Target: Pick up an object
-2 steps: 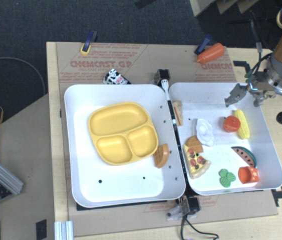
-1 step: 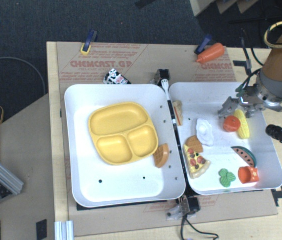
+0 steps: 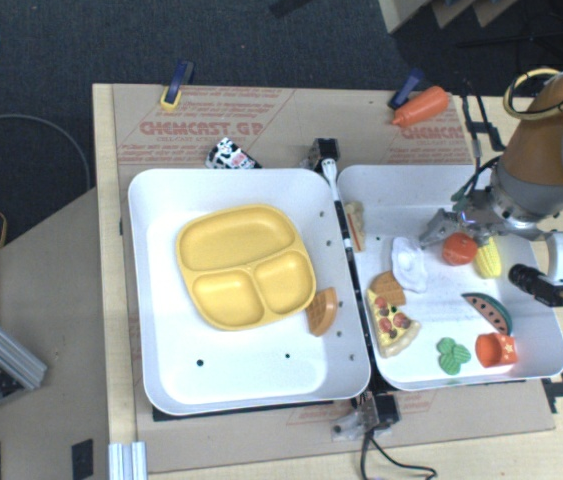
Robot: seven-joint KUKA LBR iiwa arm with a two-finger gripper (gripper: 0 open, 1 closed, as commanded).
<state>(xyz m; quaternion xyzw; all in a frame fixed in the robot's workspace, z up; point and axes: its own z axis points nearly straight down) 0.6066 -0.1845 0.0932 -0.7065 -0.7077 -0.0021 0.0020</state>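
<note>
We find the arm reaching in from the right over the right bin (image 3: 551,353), its claw (image 3: 458,230) low above a small red tomato-like toy (image 3: 458,250) with a yellow corn piece (image 3: 488,259) touching that toy's right side. Whether the claw stands apart or together we cannot tell; the wrist hides the tips, and nothing is seen held between them.

The red toy is, in our judgement, the object aimed at. It lies in the far half of the right bin, with a white crumpled item (image 3: 409,266) just to its left. Nearer in the same bin lie a pizza slice (image 3: 392,323), a watermelon slice (image 3: 490,313), a green piece (image 3: 451,356) and a red cup (image 3: 496,349). The left bin (image 3: 151,268) carries a yellow divided plate (image 3: 246,265).

We advise centring on the red toy alone, keeping clear of the corn, descending straight and closing fully before any lift. A round toy may roll out of a skewed grip.
</note>
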